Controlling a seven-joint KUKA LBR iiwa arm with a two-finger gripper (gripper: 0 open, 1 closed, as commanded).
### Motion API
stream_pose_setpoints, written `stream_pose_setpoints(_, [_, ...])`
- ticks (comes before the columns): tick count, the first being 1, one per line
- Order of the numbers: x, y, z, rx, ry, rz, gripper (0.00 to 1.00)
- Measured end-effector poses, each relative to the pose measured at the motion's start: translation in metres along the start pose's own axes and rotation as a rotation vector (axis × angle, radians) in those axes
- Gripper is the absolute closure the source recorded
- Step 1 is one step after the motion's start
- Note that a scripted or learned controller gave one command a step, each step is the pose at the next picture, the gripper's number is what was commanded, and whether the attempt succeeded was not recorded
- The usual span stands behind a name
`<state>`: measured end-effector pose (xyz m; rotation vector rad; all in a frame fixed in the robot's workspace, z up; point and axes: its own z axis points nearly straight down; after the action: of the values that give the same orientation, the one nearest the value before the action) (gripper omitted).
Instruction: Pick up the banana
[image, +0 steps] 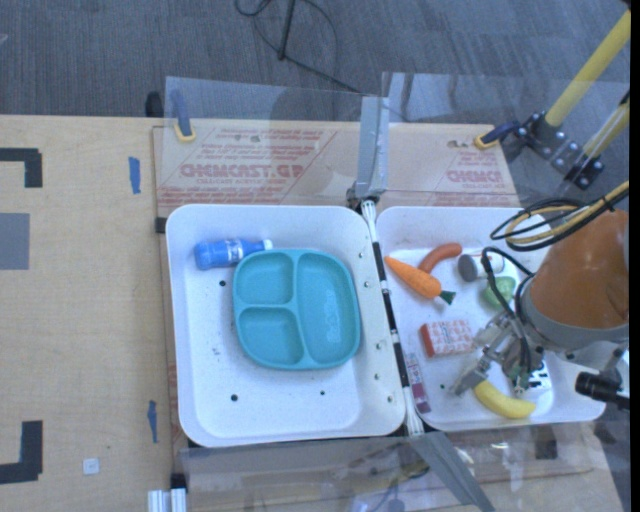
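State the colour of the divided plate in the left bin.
Light turquoise blue, plain: the three-compartment plastic plate shows best in the overhead camera view.

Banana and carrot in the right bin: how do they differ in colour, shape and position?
The curved yellow banana lies at the near edge of the shallow white right bin, beside the claw; the straight, tapered orange carrot lies farther back, apart from the claw. Both are toy foods lying flat.

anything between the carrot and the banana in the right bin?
Yes. In the camera view, a small red-and-white packet lies between the carrot and the banana; the gripper hangs just above the banana.
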<state>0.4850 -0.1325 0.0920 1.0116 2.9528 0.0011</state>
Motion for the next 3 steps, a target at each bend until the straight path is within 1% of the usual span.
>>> stream_pose_setpoints(1, [-0.008, 0.000, -0.014, -0.007, -0.022, 0.007, 1.00])
stream_pose_setpoints(2, [-0.043, -0.001, 0.003, 0.005, 0.009, 0.182, 1.00])
stream_pose_setpoints(3, [-0.042, -0.001, 0.004, 0.006, 0.013, 0.181, 0.00])
